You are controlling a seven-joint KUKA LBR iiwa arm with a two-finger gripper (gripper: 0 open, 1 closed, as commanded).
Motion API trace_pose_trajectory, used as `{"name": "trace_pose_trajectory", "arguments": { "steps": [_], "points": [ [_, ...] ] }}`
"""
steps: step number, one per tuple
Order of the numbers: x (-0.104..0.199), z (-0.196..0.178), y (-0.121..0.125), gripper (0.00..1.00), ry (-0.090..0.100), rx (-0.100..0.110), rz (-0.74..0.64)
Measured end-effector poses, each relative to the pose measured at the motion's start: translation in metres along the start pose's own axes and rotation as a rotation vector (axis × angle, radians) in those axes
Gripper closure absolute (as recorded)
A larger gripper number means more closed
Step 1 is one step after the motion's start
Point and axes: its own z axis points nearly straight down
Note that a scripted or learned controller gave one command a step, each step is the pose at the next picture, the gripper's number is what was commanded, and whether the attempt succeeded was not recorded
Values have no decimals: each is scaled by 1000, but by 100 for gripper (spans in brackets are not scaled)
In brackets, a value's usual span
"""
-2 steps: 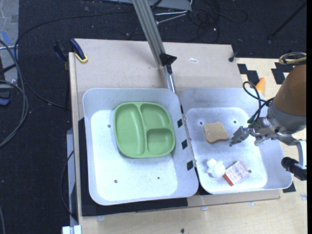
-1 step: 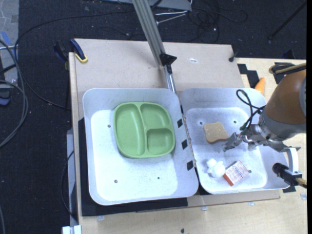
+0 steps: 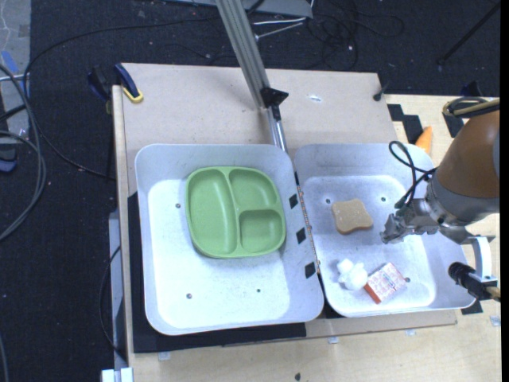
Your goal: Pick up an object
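When reading left to right, first up at the bench's (image 3: pixel 199 106) 11 o'clock corner: a blue-and-yellow clamp (image 3: pixel 127 84) gripping the edge. Next, the left white bin (image 3: pixel 207 293), with a green three-compartment plate (image 3: pixel 235 212) lying flat and pushed toward the 12 o'clock side of the floor, nothing on it. Then a grey metal pole (image 3: pixel 246 46) slanting down from 12 o'clock to the gap between the bins.

Over in the right white bin (image 3: pixel 350 181), three candidates for picking:
- a tan bread-slice-looking thing (image 3: pixel 351 216), roughly mid-floor
- a small white lumpy item (image 3: pixel 352 274) at 6 o'clock from the bread, near the bin's front wall; hard to say what exactly
- a red-and-white packet (image 3: pixel 386 282) just beside the white lump at its 3 o'clock, tilted, maybe touching it, can't be sure

Gripper (image 3: pixel 395 229) down low inside the right bin, at 3 o'clock from the bread and 12 o'clock from the packet, near both but apart from both. Nothing visibly in its grasp. Released or clenched? Can't tell from this angle, too dark and small.

Behind it, at 3 o'clock, the grey arm (image 3: pixel 469 173) with its orange band, coming in over the bin's right wall.
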Motion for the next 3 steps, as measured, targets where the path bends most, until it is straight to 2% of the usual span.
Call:
{"name": "trace_pose_trajectory", "arguments": {
  "steps": [2, 3],
  "points": [
    [10, -109, 5, 100, -2, -6, -4],
    [61, -97, 4, 100, 2, 1, -8]
  ]
}}
